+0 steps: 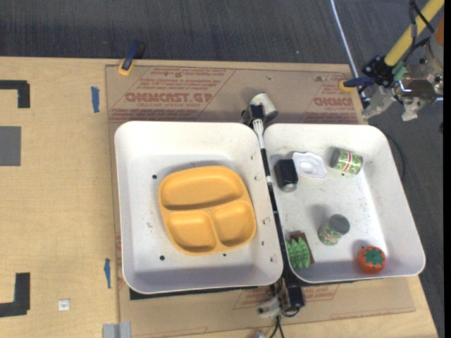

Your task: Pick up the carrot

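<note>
We see the gripper [407, 91] at the upper right, outside the bins, above the far right corner of the cardboard sheet [176, 90] that lies under both bins. It is a tangle of metal and cable at this angle, and we cannot tell whether it is spread or pressed together. We see nothing held in it. The arm [410, 32] slants up and away from it towards the right edge.

The carrot [371, 258] sits in the right bin [396, 189], in its near right corner, close to the rim. To us it looks like a short orange-red lump with a green top. It is well apart from the gripper, which is past the opposite, far end of that bin.

In the same bin we see an upright can [333, 229] with a grey lid, to the left of the carrot, and a green ridged thing [299, 251] against the near left wall. Farther back, a green-and-white can [347, 161] lies on its side, a pale white piece [309, 164] lies beside it, and a black block [285, 173] touches that piece on its left.

The left bin [134, 189] holds a yellow plate [208, 206] with three sections, lying flat near the middle. The two bins touch along their inner walls.
</note>
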Robot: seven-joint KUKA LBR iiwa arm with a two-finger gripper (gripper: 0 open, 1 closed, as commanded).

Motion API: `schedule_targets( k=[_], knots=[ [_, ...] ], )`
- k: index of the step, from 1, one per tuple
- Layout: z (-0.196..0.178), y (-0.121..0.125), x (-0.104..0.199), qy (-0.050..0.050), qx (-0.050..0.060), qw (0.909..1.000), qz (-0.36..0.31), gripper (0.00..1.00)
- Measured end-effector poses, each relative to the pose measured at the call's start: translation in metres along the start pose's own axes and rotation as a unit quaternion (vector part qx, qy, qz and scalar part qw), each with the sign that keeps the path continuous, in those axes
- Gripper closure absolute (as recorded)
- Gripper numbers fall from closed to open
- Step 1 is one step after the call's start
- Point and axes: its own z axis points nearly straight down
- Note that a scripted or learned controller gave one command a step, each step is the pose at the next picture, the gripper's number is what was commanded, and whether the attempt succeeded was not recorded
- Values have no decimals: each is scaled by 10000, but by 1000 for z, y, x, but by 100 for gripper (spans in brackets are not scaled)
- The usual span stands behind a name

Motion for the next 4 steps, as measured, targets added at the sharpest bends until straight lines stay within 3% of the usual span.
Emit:
schedule_targets(
  k=[1, 2, 3, 4],
  knots=[
    [124, -42, 49, 3, 2, 9968, 799, 0],
    [141, -90, 111, 6, 17, 9928, 1201, 0],
    [82, -111, 225, 5, 0, 9996, 287, 0],
    [83, -110, 284, 4, 4, 9942, 1077, 0]
  ],
)
